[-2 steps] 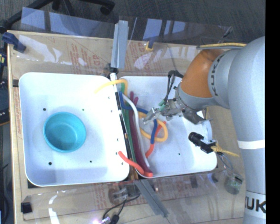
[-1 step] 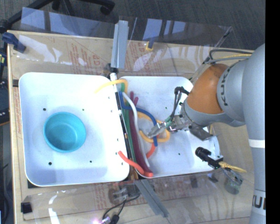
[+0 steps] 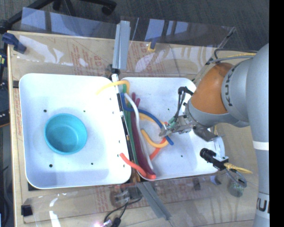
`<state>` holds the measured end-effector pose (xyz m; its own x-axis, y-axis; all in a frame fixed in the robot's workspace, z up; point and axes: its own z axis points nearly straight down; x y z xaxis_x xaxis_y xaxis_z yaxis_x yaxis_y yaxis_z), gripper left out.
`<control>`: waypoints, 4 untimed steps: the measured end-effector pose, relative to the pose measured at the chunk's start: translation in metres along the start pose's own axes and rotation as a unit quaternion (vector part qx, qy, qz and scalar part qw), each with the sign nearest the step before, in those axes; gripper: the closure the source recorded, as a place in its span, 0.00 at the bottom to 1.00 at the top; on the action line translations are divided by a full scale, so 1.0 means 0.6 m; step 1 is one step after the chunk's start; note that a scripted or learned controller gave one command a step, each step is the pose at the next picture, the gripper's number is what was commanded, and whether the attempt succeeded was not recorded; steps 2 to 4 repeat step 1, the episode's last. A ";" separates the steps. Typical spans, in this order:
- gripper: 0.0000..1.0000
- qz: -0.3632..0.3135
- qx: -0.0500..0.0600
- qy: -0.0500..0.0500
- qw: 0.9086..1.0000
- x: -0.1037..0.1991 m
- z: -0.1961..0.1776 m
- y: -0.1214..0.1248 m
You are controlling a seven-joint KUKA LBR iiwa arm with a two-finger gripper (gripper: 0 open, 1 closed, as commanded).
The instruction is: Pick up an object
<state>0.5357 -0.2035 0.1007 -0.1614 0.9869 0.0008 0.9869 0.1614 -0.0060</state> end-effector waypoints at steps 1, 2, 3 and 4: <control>1.00 -0.015 -0.001 0.000 1.000 0.109 -0.140 0.051; 1.00 -0.015 -0.001 0.000 1.000 0.109 -0.140 0.051; 1.00 -0.015 -0.001 0.000 1.000 0.109 -0.140 0.051; 1.00 -0.015 -0.001 0.000 1.000 0.109 -0.140 0.051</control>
